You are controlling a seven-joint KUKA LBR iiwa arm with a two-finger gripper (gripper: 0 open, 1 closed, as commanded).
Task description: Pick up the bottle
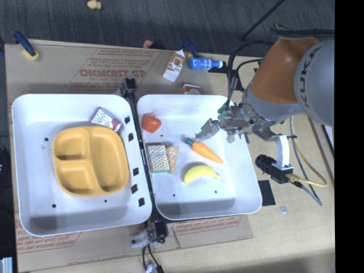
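While the arm (296, 78) reaches in from the right, its hand (219, 127) sits low over the upper right part of the right bin (244, 192). Whether the hand is open or closed cannot be determined, and nothing can be made out in its grip.

The bottle (200, 64), blue with a lighter cap end, lies on its side outside both bins, on the cardboard sheet (114, 67) that covers the table (296, 232) behind the right bin. It is well apart from the hand. A small carton (174, 65) lies just beside the bottle, to its left.

Contents of the right bin:
- a toy carrot (206, 151), lying just below the hand;
- a toy banana (200, 173), near the carrot, toward the front wall;
- a red tomato-like item (151, 123), near the back left corner;
- a patterned packet (158, 158) with a cracker-like piece (172, 158) touching its right edge.

Contents of the left bin (25, 198):
- a yellow divided tray (91, 159), near the centre;
- a small printed box (106, 119), touching the tray's back edge.
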